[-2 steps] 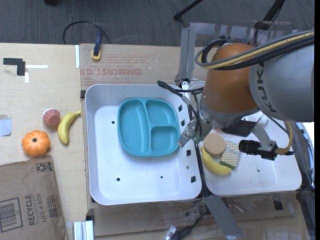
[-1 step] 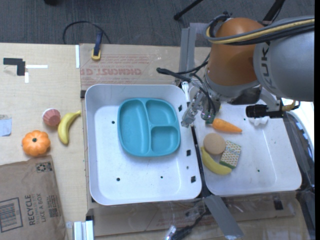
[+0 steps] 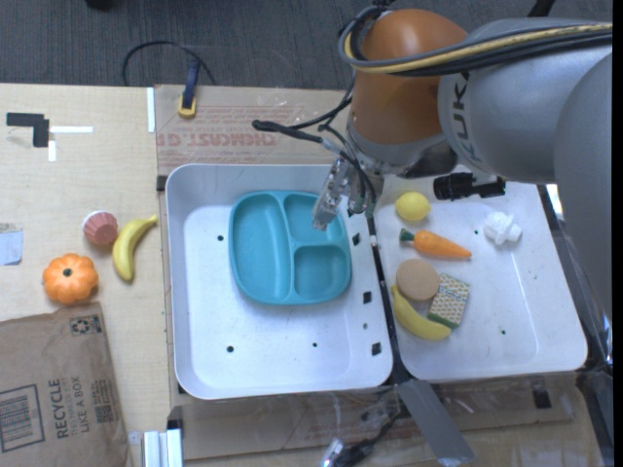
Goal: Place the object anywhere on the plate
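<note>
The gripper (image 3: pixel 331 205) hangs over the top right part of the blue plastic plate with three sections (image 3: pixel 289 247). It looks small and shiny from up here, and I cannot tell how it is set or if it has anything in it. Nothing can be seen hanging from it.

The plate lies flat in the left white bin (image 3: pixel 195 290), close to the wall between the two bins. No food is on the plate yet, so the job looks like it is not done.

The things to pick from lie in the right white bin (image 3: pixel 526 329). There is a small yellow lemon (image 3: pixel 413 206), an orange carrot with a green top (image 3: pixel 435 245), a round tan cookie (image 3: pixel 418 279), a yellow banana (image 3: pixel 420 318) under it, a checkered sponge (image 3: pixel 450 302) and a little white crumpled thing (image 3: pixel 500 228). They sit close together near the left side of that bin, so a grab could bump a neighbour.

On the wooden tabletop (image 3: pixel 58 183), left of the bins, lie a small orange pumpkin (image 3: pixel 69 278), another yellow banana (image 3: pixel 130 247) and a pink cupcake (image 3: pixel 100 229).
</note>
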{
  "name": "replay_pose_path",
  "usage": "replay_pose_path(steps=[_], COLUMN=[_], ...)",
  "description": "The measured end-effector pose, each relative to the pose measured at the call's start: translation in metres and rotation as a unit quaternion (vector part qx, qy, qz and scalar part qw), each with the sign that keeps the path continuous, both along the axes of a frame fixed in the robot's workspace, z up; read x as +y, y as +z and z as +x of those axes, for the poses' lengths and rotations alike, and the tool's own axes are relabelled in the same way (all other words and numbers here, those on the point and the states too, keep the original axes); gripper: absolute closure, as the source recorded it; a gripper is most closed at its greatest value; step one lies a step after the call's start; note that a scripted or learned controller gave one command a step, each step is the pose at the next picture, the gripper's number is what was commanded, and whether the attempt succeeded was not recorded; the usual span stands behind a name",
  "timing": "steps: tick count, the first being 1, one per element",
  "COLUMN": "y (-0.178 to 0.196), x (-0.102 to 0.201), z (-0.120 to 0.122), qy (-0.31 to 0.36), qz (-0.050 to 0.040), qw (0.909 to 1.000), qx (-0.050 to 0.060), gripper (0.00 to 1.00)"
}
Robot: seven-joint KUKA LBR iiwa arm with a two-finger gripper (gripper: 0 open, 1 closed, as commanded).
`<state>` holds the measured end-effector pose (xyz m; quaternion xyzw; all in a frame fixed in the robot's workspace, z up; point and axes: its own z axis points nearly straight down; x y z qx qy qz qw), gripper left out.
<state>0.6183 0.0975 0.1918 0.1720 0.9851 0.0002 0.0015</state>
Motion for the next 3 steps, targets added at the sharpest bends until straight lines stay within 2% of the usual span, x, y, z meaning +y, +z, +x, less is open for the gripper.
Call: replay_pose_path(steps=[1,2,3], y=[0.044,-0.001,0.000], x=[-0.053,-0.024,-0.002], z=[-0.022,-0.012,0.001], qy=[-0.060,-0.079,-0.070], qz=[-0.0002,-0.0001,0.0000], qw=[0.9982,0.9969,0.9976], qx=[0.000,0.001,0.000], gripper=[1.00,1.00,1.00])
